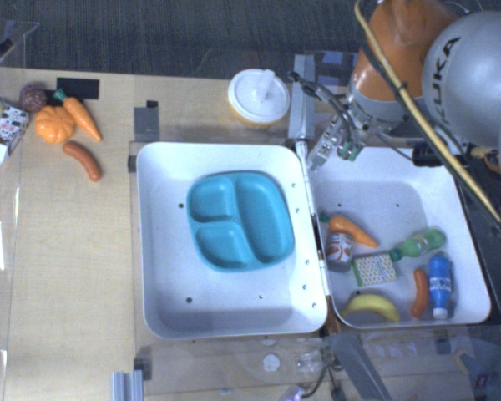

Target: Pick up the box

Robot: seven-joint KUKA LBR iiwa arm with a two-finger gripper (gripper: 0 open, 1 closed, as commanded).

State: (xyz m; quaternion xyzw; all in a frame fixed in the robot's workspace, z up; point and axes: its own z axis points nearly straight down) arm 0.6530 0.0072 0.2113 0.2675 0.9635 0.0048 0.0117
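The box (374, 269) is small and flat with a green speckled face. It lies in the right bin (401, 195) near the front, between a can (340, 251) and a green bottle (418, 244). My gripper (331, 146) hangs over the bin's far left corner, well behind the box and apart from it. Nothing is visible in the gripper. The grey arm with its orange band (401, 32) comes in from the upper right.
The right bin also holds a carrot (353, 230), a banana (372, 307), a sausage (420, 293) and a blue bottle (439, 285). A blue divided plate (238, 220) fills the left bin (163, 299). A white lidded cup (260, 96) stands behind the bins. Toy food (67, 128) lies on the bench at far left.
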